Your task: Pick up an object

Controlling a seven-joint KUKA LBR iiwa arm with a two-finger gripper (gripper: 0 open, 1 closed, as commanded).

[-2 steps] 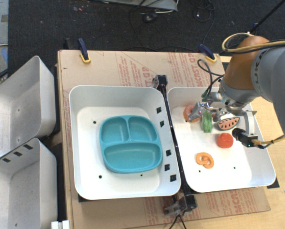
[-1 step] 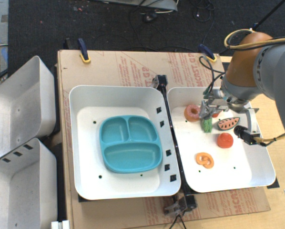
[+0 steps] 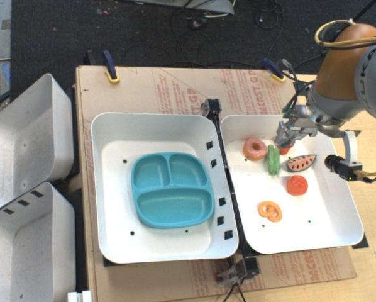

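Over the right bin point(image 3: 339, 228) we find the gripper point(image 3: 286, 137), low above the floor; we cannot tell how it is set, nor whether it touches anything. Just below it lies a green pickle-like piece point(image 3: 274, 159); a pink-frosted doughnut point(image 3: 254, 149) sits to its left, a watermelon slice point(image 3: 300, 163) to its right. Further below we note a red tomato point(image 3: 297, 185) and an orange pretzel point(image 3: 270, 211).

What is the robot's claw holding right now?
It cannot be told. The gripper is low in the right bin, just over a small red thing beside the green toy.
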